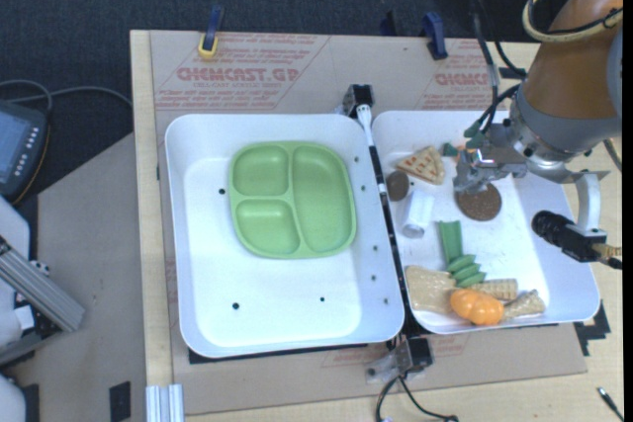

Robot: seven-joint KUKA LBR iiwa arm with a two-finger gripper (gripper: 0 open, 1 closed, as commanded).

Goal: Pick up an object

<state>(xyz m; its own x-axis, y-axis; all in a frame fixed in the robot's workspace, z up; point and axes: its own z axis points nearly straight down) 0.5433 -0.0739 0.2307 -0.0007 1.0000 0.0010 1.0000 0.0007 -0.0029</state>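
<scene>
Looking down, we see the claw point(479, 181) over a brown round cookie point(482, 204) in the right bin point(579, 296), near the table's right edge, no long axis, claw's state we cannot tell.

The hand point(477, 175) hovers over a brown cookie point(481, 204) in the right bin point(579, 301).

Bright, even overhead light, soft shadows, mild glare on white bins point(198, 212), slightly soft focus.
</scene>
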